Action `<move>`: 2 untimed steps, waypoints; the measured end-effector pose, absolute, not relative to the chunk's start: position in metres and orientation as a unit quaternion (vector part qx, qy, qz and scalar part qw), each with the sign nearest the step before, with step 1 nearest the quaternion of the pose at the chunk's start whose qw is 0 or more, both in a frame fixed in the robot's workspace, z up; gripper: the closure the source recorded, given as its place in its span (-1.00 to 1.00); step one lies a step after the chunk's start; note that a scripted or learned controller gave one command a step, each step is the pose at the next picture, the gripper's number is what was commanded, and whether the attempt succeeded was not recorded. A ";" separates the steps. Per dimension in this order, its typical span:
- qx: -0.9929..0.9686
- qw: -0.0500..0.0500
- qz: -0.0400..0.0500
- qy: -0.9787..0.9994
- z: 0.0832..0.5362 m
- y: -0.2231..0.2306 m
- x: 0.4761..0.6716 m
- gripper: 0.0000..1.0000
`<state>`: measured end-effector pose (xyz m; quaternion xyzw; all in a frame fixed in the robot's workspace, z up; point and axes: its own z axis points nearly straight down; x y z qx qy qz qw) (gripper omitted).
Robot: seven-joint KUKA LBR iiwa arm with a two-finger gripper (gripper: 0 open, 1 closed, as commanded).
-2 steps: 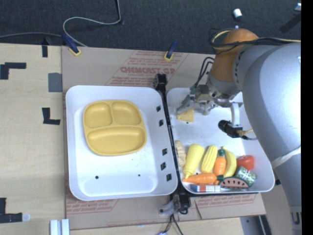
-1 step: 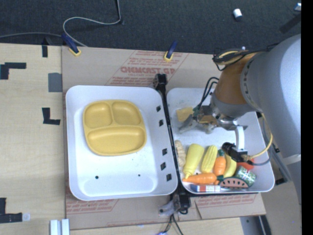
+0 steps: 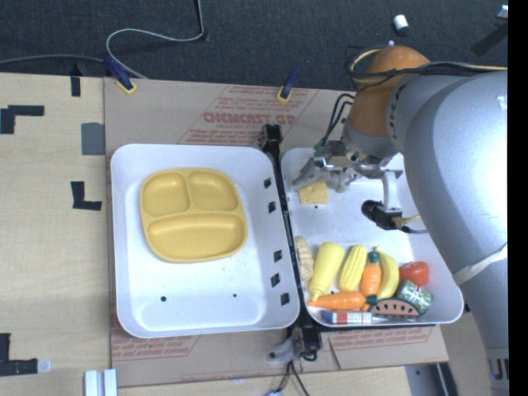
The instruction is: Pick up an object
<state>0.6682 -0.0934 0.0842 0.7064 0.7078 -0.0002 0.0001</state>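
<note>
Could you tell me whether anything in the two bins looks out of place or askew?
Nothing looks spilled or damaged. The toy food is heaped in the right bin's near end, and a pale yellow piece lies apart under the gripper. The yellow plate lies flat.

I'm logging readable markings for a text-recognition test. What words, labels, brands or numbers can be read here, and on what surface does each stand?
"CHEMCAST GP": red print on the cardboard sheet behind the two bins, reading roughly; blurred.
More red print along the cardboard's front edge below the left bin: too small to read.
No legible text on the yellow tray or the toy food.
</note>
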 end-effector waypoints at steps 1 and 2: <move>0.707 0.000 -0.001 0.707 0.085 -0.109 0.598 -1.00; 0.707 0.001 0.000 0.707 0.085 -0.098 0.572 -1.00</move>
